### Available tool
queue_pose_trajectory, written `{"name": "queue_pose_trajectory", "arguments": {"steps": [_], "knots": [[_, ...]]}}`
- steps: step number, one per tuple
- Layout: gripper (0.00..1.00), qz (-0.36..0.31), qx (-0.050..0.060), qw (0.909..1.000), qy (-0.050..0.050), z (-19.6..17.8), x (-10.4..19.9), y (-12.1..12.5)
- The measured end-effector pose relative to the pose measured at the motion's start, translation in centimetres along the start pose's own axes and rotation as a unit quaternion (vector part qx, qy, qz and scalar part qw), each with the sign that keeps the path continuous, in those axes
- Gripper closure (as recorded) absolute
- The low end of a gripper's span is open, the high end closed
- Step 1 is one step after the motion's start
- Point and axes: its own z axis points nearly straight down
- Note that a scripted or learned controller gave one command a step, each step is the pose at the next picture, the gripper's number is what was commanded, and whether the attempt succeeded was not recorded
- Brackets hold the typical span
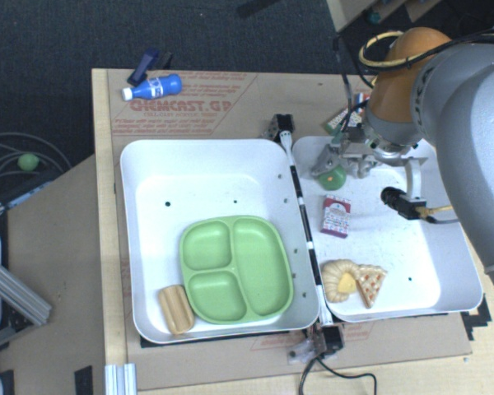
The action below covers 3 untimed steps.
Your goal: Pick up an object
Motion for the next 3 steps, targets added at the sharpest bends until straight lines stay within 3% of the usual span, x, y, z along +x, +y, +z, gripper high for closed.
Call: {"name": "queue_pose_trajectory", "arguments": {"steps": [3], "knots": [[0.0,0.0,0.001,1.0,0.0,0.02,0.56,0.01]]}}
